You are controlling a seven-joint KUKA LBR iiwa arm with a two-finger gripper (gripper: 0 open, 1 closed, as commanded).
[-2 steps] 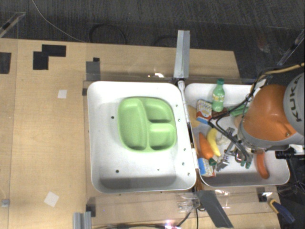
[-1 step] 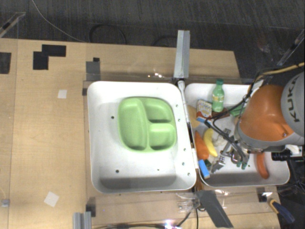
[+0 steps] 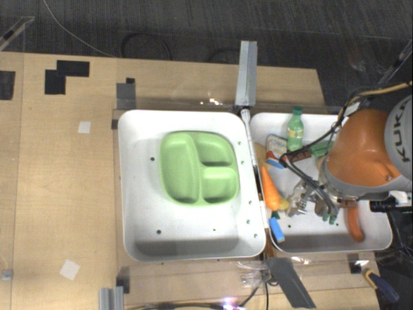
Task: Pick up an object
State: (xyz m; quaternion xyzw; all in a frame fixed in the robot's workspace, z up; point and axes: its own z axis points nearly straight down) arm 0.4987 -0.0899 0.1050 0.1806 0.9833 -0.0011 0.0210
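A: Arm's down in the right bin (image 3: 381, 241), end effector (image 3: 308, 202) low among the clutter, just right of the carrot (image 3: 271, 192).

B: Got anything?

A: Can't tell whether it's clenched. Nothing visibly lifted; the pick looks undone. Green tray (image 3: 197, 166) sits in the left bin (image 3: 139, 192).

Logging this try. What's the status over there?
Gripper low in right bin, fingers unclear. Carrot beside it, not held. Bottle at back.

1 fixed overhead camera — slanted down over both bins (image 3: 187, 247) — mid-distance.
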